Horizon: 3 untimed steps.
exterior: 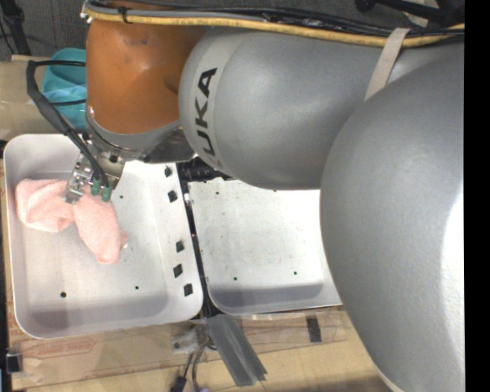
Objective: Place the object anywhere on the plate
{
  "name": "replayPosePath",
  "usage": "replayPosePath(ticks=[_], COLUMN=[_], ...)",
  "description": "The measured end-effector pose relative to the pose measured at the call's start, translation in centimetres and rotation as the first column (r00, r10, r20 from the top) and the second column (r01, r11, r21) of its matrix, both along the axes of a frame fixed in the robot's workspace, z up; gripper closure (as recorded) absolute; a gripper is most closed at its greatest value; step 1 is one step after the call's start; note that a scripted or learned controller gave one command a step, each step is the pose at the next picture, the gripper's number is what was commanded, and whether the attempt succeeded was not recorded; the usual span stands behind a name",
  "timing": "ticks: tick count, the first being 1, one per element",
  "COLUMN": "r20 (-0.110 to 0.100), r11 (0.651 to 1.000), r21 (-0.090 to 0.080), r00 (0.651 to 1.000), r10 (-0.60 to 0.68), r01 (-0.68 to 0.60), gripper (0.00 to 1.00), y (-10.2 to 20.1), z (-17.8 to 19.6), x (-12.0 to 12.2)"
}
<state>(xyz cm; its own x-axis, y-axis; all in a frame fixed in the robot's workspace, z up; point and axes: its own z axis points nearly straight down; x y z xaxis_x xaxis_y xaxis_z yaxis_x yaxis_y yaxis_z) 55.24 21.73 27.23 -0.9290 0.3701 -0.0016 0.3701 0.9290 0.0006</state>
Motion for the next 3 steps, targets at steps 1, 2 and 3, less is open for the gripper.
replayPosePath(ticks=[1, 2, 3], r20=[-0.002, -0.004, -0.002], r11=[0.999, 0.999, 1.000], r21=[-0.002, -0.001, -0.001], r00=[0.999, 0.999, 1.000], r10=[0.051, 0.040, 0.016], r01=[-0.051, -0.040, -0.016], gripper=[1.00, 1.00, 1.00], y=[-10.0, -5.0, -0.3], z=[-3.0, -9.2, -8.6], x=[5.6, 7.0, 2.4])
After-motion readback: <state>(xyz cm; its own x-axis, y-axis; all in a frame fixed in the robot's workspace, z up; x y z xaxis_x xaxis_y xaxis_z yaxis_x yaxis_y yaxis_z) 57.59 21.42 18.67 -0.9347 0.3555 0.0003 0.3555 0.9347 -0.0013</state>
